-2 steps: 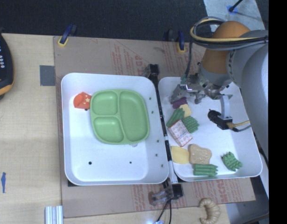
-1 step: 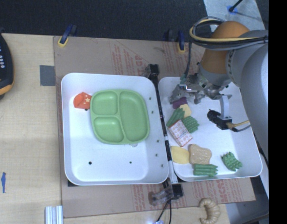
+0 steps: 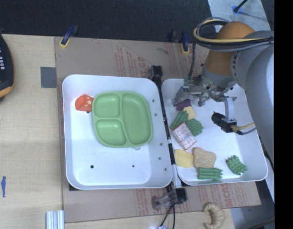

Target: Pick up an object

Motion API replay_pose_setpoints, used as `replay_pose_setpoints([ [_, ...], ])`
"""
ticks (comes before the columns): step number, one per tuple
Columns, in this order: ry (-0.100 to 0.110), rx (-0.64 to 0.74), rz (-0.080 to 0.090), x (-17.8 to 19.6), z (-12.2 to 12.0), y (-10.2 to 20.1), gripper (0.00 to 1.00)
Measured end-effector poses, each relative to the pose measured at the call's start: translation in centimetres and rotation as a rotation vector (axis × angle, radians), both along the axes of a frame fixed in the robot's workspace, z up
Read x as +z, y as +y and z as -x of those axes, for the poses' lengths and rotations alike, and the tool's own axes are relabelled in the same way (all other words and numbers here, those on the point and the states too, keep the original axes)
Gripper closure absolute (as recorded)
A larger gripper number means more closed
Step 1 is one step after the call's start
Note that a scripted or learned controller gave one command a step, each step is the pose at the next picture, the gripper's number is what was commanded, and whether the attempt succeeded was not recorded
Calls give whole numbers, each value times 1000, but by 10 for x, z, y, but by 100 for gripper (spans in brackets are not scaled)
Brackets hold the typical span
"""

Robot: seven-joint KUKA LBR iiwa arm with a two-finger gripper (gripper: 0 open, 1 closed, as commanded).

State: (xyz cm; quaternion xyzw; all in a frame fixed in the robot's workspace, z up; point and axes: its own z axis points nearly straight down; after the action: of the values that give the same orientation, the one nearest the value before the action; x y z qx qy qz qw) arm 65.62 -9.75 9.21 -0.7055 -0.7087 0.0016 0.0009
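**Reaching into the right bin**

Looking down, we see the gripper [image 3: 189, 97] low over the upper left corner of the right bin [image 3: 253, 142], right by a purple piece [image 3: 183, 103]. We cannot tell how it is set. Below lie a green bundle [image 3: 179, 119], a wrapped snack [image 3: 183, 135] and bread [image 3: 204, 157]. The left bin [image 3: 79, 168] holds a green tray [image 3: 122, 119] and a red toy [image 3: 84, 102].

bench: pale wood [image 3: 27, 142] | cardboard sheet [image 3: 113, 56] centre (blue clamps) | floor: dark carpet [image 3: 113, 6] top
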Motion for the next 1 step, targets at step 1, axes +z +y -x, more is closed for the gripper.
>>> replay_pose_setpoints([
  [1,1,0,0,0,0,3,0],
])
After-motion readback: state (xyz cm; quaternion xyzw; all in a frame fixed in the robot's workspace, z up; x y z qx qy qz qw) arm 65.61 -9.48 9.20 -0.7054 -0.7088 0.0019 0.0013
